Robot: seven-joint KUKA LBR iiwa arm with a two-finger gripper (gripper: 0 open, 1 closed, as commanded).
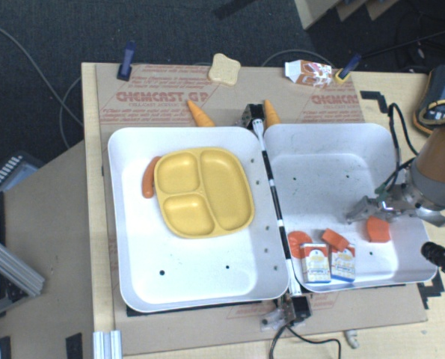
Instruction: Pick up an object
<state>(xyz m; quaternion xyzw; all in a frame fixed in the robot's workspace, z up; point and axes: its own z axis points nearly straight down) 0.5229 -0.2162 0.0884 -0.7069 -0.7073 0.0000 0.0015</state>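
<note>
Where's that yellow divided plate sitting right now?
The yellow divided plate lies in the left white bin, toward its upper middle, with an orange sausage-like piece against its left edge.

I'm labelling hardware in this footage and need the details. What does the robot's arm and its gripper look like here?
The arm enters from the right edge as a rounded segment with an orange-brown tone, grey lower down near the wrist. The gripper is a small metallic grey assembly tapering to thin, pale fingers. A black cable loops along the bench beside the arm. No markings are legible.
</note>
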